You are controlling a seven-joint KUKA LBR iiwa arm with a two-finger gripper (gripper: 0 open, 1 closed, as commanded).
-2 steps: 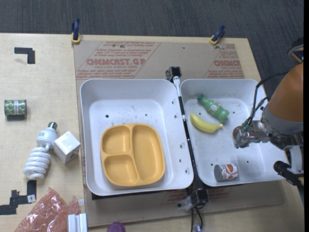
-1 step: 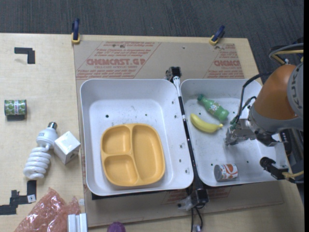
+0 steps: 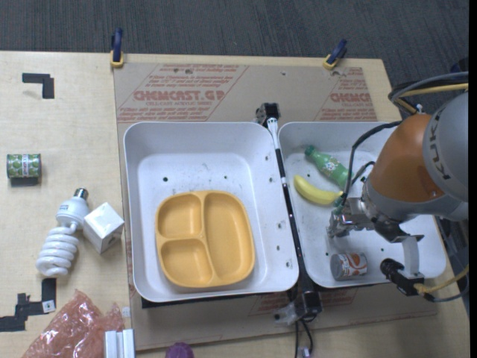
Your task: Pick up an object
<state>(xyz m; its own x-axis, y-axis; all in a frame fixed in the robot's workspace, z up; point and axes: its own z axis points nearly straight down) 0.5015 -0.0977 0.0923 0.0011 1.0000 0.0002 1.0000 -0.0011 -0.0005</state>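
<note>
Objects awaiting pickup are lying in the right bin (image 3: 440, 263): a small can (image 3: 348, 265) is resting on its side near the front edge, a banana (image 3: 317, 192) is lying farther back toward the bin's left wall, and a green bottle (image 3: 328, 165) is sitting just behind the banana, tilted on its side. Above the can, the gripper (image 3: 343, 221) is hanging over the bin floor, between the can and the banana; whether its jaws are spread or pressed together cannot be told, and nothing is showing between them. The grey arm (image 3: 417, 170), with its orange band, is reaching in from the right and covering much of that bin. Beside it, the left bin (image 3: 141, 200) is holding a yellow divided plate (image 3: 205, 239). Outside the bins, on the bench at left, a spiral light bulb (image 3: 61, 241) is lying beside a small white box (image 3: 103, 227), with a green tin (image 3: 24, 167) farther back. Two clamps (image 3: 117, 48) are gripping the board's far edge.
</note>
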